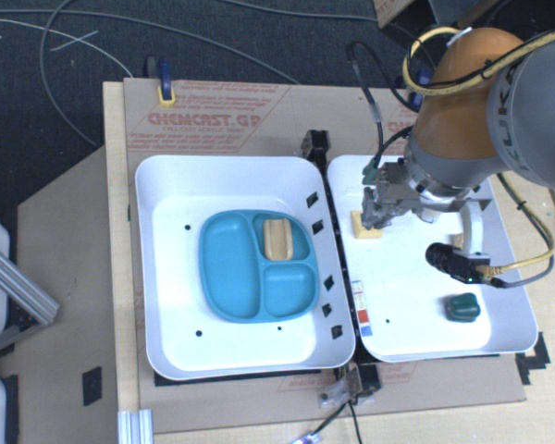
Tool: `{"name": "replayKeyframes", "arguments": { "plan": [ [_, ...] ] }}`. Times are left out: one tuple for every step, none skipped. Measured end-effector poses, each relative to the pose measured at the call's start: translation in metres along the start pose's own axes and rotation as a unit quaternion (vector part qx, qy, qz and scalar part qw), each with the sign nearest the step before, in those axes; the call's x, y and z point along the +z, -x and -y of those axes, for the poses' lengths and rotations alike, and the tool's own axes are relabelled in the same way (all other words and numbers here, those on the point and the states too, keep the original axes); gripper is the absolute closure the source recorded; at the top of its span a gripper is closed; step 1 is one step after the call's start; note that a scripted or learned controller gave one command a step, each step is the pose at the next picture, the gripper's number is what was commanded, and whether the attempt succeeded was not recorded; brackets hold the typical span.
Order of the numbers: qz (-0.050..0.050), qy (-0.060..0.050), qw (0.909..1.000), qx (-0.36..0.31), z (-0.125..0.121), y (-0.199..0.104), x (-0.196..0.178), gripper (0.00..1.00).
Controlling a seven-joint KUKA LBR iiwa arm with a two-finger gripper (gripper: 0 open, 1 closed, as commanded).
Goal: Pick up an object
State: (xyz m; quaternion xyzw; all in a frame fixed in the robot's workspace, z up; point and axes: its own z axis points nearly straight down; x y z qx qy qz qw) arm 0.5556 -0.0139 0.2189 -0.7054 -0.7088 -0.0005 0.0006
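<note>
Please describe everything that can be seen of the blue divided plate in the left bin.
The blue divided plate is a rounded, turquoise tray that looks like smooth plastic. Raised ridges split it into three compartments: one long on its left side, two smaller on the right. It lies flat and upright on the floor of the left white bin, near the middle, clear of the walls. A tan wooden-looking block rests in its upper right compartment. The other two compartments hold nothing.

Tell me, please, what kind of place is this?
Probably a robotics lab bench. A grey arm's gripper reaches over two white bins on a cardboard-covered bench, with loose cables on the carpet behind.
</note>
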Motion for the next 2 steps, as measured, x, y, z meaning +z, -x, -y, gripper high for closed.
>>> {"name": "replayKeyframes", "arguments": {
  "plan": [
    [0.000,0.001,1.0000,0.000,0.004,-0.045,-0.009,1.00],
    [0.000,0.001,1.0000,-0.001,0.012,-0.101,-0.017,1.00]
  ]
}}
